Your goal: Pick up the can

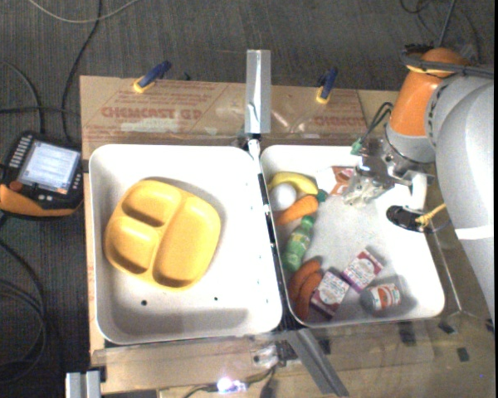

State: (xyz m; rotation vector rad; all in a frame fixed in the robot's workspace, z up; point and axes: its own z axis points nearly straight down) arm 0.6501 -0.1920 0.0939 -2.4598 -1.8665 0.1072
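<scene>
A brown cardboard-covered table [191, 114] on dark carpet is noted. The small silver-and-red can [381, 298] lies well below the pincer [363, 187], whose grip cannot be told.

Two bins [100, 222], one yellow tray [163, 233], one can [382, 298], two cartons [362, 269], one bottle [300, 242], one banana [292, 181], two clamps [152, 75].

A yellow divided tray [163, 233] lies in the left bin [100, 305] — a teach pendant [40, 175] rests beside it.

floor: dark grey carpet [191, 23] | cables [75, 7] trailing | bench: brown board [174, 110], blue clamps [152, 75]
</scene>
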